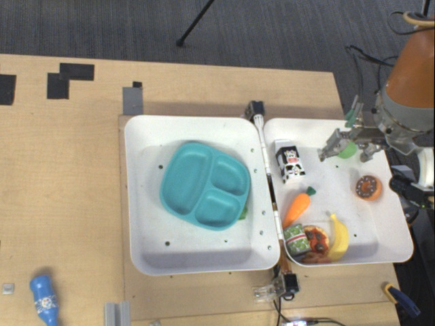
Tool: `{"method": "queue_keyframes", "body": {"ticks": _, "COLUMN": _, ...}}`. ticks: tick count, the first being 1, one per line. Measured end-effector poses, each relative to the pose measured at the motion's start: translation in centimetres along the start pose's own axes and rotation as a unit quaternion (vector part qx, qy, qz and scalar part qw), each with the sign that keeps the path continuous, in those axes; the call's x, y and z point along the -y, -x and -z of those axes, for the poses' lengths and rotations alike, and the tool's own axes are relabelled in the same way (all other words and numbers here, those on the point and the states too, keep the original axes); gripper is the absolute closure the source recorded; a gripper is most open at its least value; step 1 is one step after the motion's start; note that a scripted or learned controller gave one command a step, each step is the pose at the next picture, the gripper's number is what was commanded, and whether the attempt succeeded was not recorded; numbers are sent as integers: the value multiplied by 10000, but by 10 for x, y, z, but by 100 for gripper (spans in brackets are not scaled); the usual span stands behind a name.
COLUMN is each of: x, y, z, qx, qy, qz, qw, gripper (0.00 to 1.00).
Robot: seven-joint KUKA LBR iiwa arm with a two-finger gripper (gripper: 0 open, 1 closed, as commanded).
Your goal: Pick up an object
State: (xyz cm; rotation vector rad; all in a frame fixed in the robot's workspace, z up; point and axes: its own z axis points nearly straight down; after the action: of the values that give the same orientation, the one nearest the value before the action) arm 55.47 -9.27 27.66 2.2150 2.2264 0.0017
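Note:
My gripper (349,148) hangs over the far right part of the right bin (394,246), with its fingers spread wide apart. A small green object (348,151) shows between the fingers without being pinched. In the same bin lie a black and white toy (290,163), an orange carrot (297,209), a yellow banana (338,235), a brown round piece (368,187) and a red and green item (307,242). The carrot, banana and red and green item crowd the bin's near left corner.
The left bin (146,182) holds a teal divided plate (206,185) with a bit of green peeking from under its right edge. A blue object (44,299) lies on the bench at the near left. Black cables hang at the right.

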Motion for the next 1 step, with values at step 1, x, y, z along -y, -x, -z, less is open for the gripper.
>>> {"method": "queue_keyframes", "body": {"ticks": 1, "x": 27, "y": -45, "z": -83, "qx": -3, "qy": -6, "qz": 759, "qw": 9971, "gripper": 0}}
